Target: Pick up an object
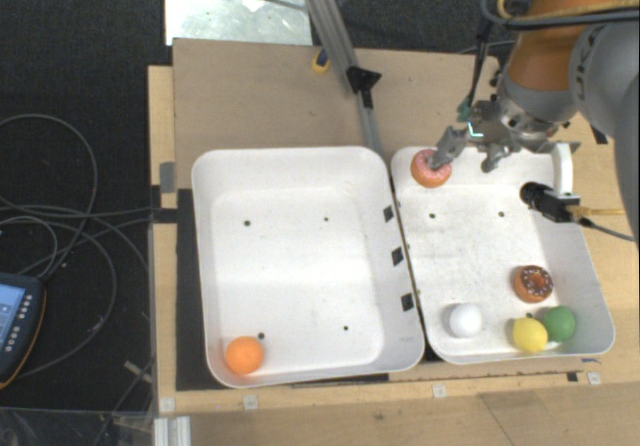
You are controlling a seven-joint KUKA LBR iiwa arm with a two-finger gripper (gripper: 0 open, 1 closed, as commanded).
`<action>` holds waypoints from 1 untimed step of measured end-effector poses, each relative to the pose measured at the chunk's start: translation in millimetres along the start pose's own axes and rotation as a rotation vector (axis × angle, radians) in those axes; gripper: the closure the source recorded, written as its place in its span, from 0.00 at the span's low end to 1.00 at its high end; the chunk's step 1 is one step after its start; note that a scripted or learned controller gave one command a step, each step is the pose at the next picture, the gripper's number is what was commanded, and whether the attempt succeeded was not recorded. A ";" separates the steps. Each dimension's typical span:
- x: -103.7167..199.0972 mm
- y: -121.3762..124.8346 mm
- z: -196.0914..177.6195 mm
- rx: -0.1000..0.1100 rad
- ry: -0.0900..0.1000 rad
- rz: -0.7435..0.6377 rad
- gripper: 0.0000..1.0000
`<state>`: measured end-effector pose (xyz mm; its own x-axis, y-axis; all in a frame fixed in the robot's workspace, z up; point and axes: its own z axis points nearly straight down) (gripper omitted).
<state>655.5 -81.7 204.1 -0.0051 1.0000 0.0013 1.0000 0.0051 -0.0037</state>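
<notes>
Nearest, an orange ball [243, 355] lies in the left bin [290, 166]; the right bin [590, 264] holds a white ball [464, 320], a yellow piece [529, 334], a green piece [559, 323] and a brown donut [533, 283]. Farther back, the end effector [468, 152] stands with fingers apart — one finger touches the pink donut [431, 170].

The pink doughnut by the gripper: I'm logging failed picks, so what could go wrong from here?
1. The pink doughnut sits at the far rim of the right bin, so a finger may strike the rim or push the doughnut over it.
2. The gripper looks open with only one finger near the doughnut; closing now might pinch its edge and let it slip.
</notes>
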 end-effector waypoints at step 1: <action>0.0 0.9 -2.6 -0.004 -0.001 -0.001 0.00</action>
<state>656.4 -81.7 206.7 -0.0059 1.0000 0.0006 1.0000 0.0059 0.0006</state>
